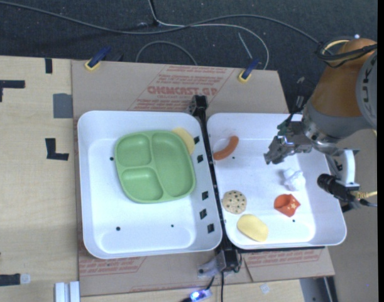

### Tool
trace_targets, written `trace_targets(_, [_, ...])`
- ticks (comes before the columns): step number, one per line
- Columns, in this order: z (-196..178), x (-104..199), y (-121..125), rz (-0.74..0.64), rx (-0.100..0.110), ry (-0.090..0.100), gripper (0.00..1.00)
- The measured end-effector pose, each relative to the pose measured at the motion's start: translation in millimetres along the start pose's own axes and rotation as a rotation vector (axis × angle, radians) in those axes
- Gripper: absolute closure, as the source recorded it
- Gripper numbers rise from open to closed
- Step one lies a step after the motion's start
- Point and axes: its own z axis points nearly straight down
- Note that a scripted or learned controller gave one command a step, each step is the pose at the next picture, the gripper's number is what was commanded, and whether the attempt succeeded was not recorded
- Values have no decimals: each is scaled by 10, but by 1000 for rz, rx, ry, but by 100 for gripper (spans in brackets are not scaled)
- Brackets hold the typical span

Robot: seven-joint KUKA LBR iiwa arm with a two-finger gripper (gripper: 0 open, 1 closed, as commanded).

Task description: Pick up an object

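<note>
The right bin holds a sausage at its back left, a speckled cookie, a yellow lemon-like piece, a red piece and a small white crumpled piece. My gripper hangs over the right bin's back right part, above and a little left of the white piece, with nothing visible between its fingers.
The left bin holds a green divided plate with a yellow piece at its far right corner. Black clips run along the divider between the bins. Cables lie across the dark floor behind the bench.
</note>
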Motion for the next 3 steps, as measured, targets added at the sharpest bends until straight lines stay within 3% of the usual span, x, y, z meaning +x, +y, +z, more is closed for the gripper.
trace_targets(2, [47, 1155, -239, -6, 6, 3, 100])
trace_targets(3, [34, 1766, -217, -6, 5, 2, 100])
